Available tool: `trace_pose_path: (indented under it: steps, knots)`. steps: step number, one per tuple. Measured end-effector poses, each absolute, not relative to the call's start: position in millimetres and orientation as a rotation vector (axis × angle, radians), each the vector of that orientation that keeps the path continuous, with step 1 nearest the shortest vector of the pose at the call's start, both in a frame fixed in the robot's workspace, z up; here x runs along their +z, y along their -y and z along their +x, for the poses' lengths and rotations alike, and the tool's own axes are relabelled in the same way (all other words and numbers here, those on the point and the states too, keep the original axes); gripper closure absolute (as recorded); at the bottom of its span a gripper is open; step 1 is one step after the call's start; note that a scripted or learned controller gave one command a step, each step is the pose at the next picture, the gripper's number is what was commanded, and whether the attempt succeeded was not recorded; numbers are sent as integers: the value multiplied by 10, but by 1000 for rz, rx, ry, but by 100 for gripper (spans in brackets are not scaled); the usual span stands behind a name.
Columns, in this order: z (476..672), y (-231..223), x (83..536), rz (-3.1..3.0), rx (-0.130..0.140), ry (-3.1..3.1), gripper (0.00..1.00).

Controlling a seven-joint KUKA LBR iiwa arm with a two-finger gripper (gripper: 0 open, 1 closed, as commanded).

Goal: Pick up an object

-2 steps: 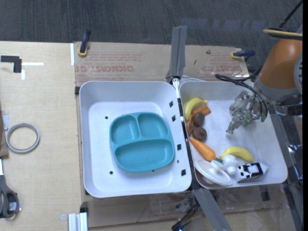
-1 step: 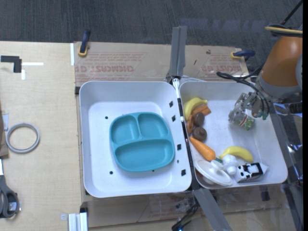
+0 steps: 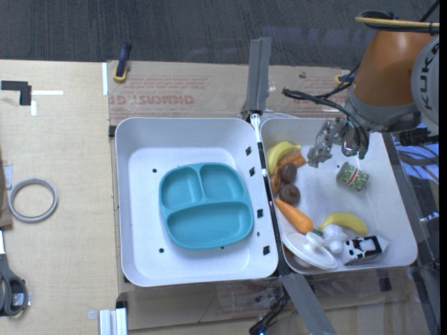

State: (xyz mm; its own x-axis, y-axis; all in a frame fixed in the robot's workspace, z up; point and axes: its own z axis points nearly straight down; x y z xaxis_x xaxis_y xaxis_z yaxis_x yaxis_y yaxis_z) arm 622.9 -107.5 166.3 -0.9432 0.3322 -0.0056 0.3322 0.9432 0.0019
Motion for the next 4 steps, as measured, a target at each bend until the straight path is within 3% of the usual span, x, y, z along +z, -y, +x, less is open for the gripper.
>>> trace_pose_path:
  steps: [1, 2, 3, 4]
  knots:
    - [6050, 1726, 1253, 9, 0, -3138, 100]
    - [6050, 1725, 1253, 10, 0, -3138, 0]
    - [5597, 2046, 926, 134, -2, -3136, 0]
    - [5386, 1842, 929, 96, 0, -3135, 0]
